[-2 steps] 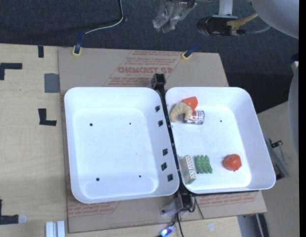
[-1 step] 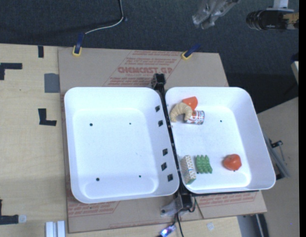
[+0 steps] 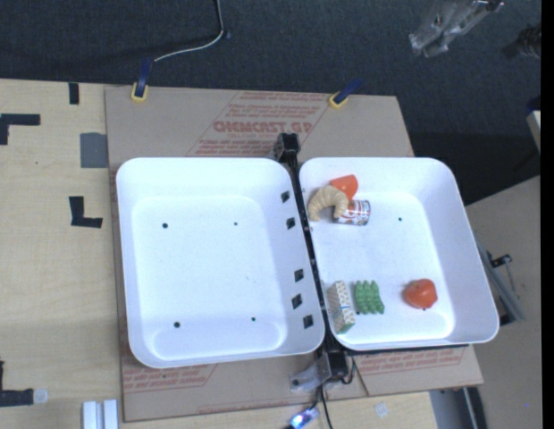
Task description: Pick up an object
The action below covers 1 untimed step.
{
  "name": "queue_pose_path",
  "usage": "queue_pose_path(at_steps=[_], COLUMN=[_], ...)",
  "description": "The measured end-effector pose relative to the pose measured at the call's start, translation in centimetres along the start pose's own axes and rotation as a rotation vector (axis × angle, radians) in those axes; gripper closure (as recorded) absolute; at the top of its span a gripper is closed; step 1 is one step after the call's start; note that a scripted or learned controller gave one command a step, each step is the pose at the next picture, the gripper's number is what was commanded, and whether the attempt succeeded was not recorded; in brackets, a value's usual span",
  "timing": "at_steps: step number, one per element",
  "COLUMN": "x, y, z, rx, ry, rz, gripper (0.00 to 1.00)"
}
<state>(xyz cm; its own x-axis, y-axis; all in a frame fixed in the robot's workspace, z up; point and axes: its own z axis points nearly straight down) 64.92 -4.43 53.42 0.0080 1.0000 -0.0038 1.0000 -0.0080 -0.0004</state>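
**A:** Over on your left, the left bin (image 3: 205, 266) has nothing for you to pick. Every candidate sits in the right bin (image 3: 438, 239).

**B:** Which ones?

**A:** Against the divider at the far side you have a tan curved piece (image 3: 327, 202) touching an orange piece (image 3: 345, 185), with a small can (image 3: 358, 213) lying just beside them. Nearer you, a speckled block (image 3: 340, 305) touches a green studded block (image 3: 368, 298), and a red object (image 3: 420, 294) lies apart from the rest.

**B:** And the gripper (image 3: 435, 32)?

**A:** It hangs high at your upper right, off the table and well apart from the bins. It is blurred, so you cannot tell the state of the fingers; nothing is visibly between them.

**B:** What could go wrong?

**A:** I'd judge the clustered pieces risky: descending there could nudge a neighbour or strike the divider wall. The red one may roll away.
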Motion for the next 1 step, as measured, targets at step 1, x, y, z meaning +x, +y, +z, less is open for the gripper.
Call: queue_pose_path(at_steps=[1], x=[-8.54], y=[-0.03], z=[0.05], rx=[0.0], ry=[0.0], rz=[0.0], gripper=[1.0])
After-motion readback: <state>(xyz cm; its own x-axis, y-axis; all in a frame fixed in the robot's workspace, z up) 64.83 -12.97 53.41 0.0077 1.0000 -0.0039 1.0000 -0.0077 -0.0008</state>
